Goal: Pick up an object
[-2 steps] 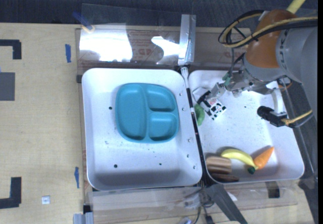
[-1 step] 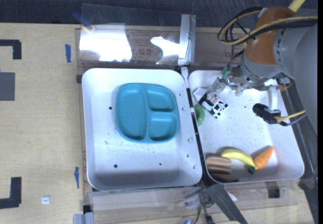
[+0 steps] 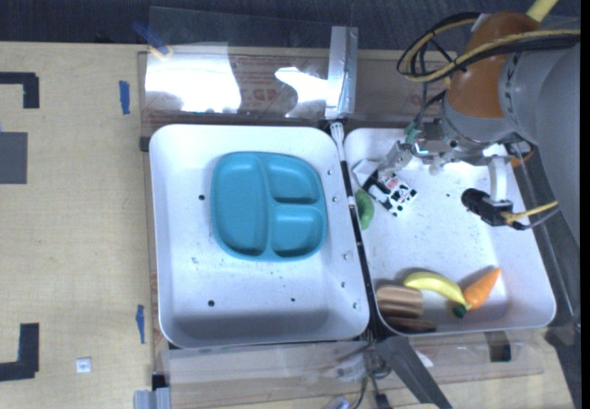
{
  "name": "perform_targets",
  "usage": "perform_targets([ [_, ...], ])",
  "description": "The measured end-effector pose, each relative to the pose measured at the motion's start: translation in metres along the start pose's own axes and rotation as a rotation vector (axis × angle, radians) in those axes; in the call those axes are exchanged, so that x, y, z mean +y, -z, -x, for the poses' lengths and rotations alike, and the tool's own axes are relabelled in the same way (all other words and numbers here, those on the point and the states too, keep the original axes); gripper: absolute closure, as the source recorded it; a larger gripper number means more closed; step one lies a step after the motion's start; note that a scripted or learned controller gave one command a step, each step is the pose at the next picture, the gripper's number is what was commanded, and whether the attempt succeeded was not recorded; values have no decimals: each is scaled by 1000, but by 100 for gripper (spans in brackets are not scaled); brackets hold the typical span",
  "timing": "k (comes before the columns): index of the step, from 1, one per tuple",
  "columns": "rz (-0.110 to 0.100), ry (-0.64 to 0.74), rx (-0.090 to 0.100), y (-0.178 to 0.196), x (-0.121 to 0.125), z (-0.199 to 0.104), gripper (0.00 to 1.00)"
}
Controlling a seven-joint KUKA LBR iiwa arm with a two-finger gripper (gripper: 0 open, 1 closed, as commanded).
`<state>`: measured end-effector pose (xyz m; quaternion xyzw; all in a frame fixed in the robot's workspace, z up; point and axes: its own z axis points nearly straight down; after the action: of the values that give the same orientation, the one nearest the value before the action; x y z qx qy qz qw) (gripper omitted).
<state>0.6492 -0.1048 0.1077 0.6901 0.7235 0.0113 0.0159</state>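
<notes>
My gripper (image 3: 391,190) hangs low over the upper left part of the right bin (image 3: 433,237), close to the wall between the two bins. A small green object (image 3: 365,210) lies just left of and below it, against that wall; whether they touch is unclear. Along the right bin's near edge lie a yellow banana (image 3: 435,287), an orange carrot (image 3: 482,286) and a brown block (image 3: 399,302). The grey arm with its orange band (image 3: 487,57) comes down from the upper right.
A blue divided plate (image 3: 269,204) lies in the middle of the left bin (image 3: 180,278). A black part with cables (image 3: 486,204) sticks out from the arm over the right bin. A clear sheet and a metal post (image 3: 341,71) stand behind the bins.
</notes>
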Motion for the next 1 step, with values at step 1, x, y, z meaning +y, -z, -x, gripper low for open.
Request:
perform_targets([
  [1,-34,109,9,79,-1,-38,0],
])
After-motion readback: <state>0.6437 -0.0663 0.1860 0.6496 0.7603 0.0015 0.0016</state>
